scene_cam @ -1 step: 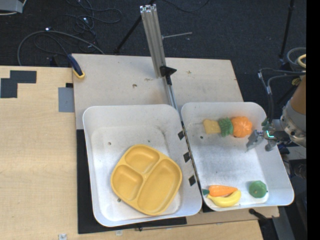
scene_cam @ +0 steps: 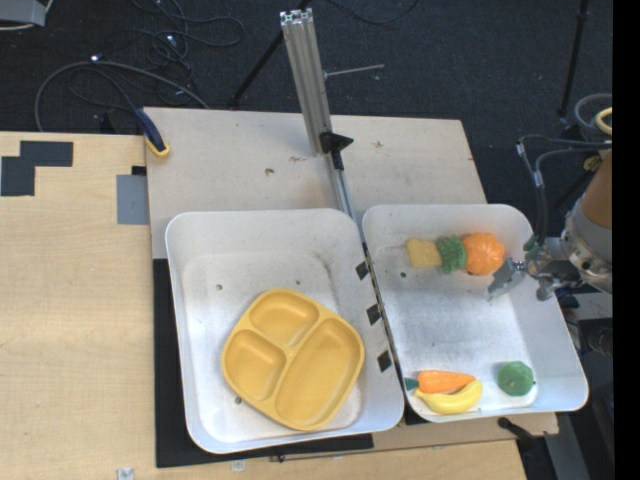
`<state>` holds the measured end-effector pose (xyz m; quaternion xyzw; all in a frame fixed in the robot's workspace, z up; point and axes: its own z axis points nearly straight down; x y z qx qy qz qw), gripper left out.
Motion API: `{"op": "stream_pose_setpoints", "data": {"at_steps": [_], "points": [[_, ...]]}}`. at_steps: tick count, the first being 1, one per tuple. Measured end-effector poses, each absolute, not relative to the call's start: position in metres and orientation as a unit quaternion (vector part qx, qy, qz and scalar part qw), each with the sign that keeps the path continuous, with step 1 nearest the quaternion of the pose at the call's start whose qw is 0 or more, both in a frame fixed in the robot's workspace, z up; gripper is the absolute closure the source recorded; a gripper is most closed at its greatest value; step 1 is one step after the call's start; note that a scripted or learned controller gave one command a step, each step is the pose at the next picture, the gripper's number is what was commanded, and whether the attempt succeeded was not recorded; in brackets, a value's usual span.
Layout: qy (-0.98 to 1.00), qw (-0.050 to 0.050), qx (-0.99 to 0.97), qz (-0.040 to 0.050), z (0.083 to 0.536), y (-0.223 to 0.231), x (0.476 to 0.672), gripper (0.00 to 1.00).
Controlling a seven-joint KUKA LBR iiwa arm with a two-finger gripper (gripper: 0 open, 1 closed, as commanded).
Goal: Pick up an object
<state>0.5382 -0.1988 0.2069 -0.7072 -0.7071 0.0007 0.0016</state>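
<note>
Here we find the gripper (scene_cam: 522, 274) at the right rim of the right bin (scene_cam: 450, 313), low over its upper right part, with the grey arm (scene_cam: 590, 238) reaching in from the right. Its two fingers look parted, and nothing sits between them, so we count the hand as open and carrying nothing.

The nearest candidates lie just to its left in a short row along the upper part of that bin: an orange ball-like fruit (scene_cam: 484, 253), touching a green piece (scene_cam: 453, 253), which touches a pale yellow block (scene_cam: 423, 254). Along the lower edge of the same bin we see a carrot (scene_cam: 444, 379) resting against a banana (scene_cam: 452, 398), and a small green round toy (scene_cam: 516, 377) a little apart to their right. The left bin (scene_cam: 200, 268) holds a yellow divided plate (scene_cam: 292, 357).

We judge the step in hand to be the approach to a grasp, and the orange fruit is the obvious target (it is closest to the fingertips). To do it well, we would centre the open fingers over the fruit's widest part before descending, since a round body squirts out of an off-centre pinch. We would also close across the row, not along it, so that a finger does not land on the green piece. The bin wall is close on the right, so the descent should stay clear of it.
</note>
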Motion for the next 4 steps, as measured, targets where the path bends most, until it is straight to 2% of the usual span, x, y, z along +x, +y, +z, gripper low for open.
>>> {"op": "stream_pose_setpoints", "data": {"at_steps": [1,2,3,4], "points": [[-0.707,0.004,-0.707,0.0017,0.159,-0.191,0.540,0.00],[-0.707,0.004,-0.707,0.0020,0.110,-0.194,0.531,0.00],[-0.707,0.000,-0.707,-0.0012,0.095,-0.195,0.534,0.00],[-0.707,0.000,-0.707,-0.0056,0.106,-0.193,0.536,1.00]]}}
